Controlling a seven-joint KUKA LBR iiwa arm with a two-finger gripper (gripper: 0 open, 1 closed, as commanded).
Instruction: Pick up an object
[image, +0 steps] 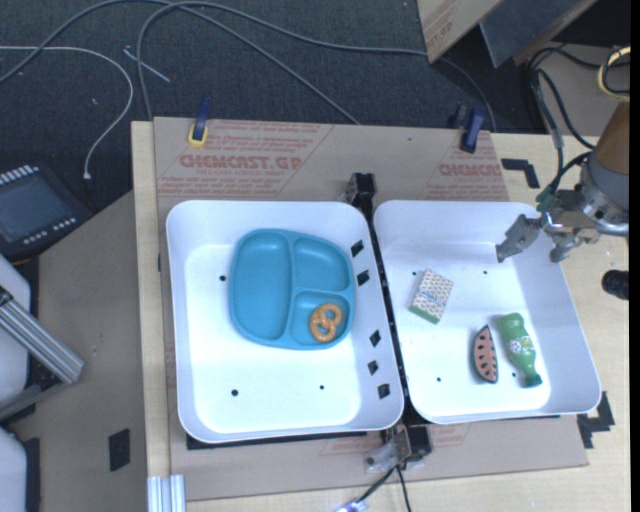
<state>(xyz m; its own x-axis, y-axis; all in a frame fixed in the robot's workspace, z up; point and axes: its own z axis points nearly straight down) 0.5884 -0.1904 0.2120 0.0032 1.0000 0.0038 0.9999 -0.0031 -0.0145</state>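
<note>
Two white bins are seen side by side on the surface (150, 300); the right bin (560, 330) is taken as the landmark here. The pincer (537, 241) is seen over the far right part of the right bin, near its back rim; its two fingers (515, 240) look spread apart, though the view is small and a bit blurry, so this is only likely; nothing is seen between them.

Inside the right bin, three things are found; a small speckled box (432, 296) is laid near its middle, toward the left; a watermelon slice toy (486, 353) is laid toward the near right part; a green bottle toy (518, 348) is laid just beside the slice, on its right. All three are well apart from the pincer.

To the left of the right bin, the left bin (200, 390) is seen; a blue divided plate (275, 285) is kept in it; a small pretzel (325, 321) is laid in the plate's compartment nearest the right bin.
</note>
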